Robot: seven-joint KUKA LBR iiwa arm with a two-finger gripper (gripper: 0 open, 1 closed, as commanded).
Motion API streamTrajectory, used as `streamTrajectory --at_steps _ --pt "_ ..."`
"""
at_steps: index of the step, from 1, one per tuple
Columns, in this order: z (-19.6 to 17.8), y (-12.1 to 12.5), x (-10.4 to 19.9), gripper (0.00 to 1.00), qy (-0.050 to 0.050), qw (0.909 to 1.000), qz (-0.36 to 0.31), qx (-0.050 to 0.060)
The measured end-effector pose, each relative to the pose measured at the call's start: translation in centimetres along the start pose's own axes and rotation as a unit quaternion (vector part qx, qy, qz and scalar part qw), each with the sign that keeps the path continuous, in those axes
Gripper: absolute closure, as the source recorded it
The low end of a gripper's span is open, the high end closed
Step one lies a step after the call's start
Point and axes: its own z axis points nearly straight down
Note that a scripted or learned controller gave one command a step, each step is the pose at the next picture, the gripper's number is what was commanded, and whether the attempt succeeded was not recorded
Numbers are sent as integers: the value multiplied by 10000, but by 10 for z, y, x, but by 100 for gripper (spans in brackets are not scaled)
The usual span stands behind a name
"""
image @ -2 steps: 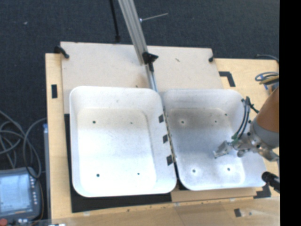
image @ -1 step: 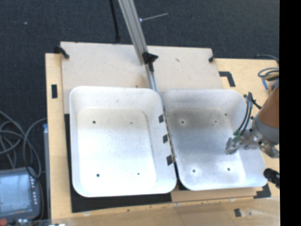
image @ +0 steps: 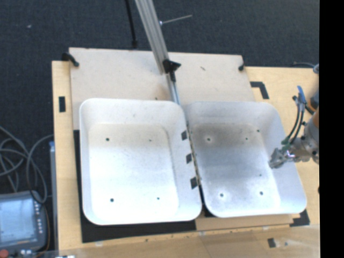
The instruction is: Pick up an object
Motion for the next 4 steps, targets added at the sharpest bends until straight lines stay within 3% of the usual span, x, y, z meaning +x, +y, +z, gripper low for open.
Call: streamTrajectory --at_steps 1,3,4 --pt "-44 3 -2 100 1 10000 -19 3" --pt "-35 22 85 100 22 10000 -37 33" --pt "-47 39 137 100 25 10000 -42 26"
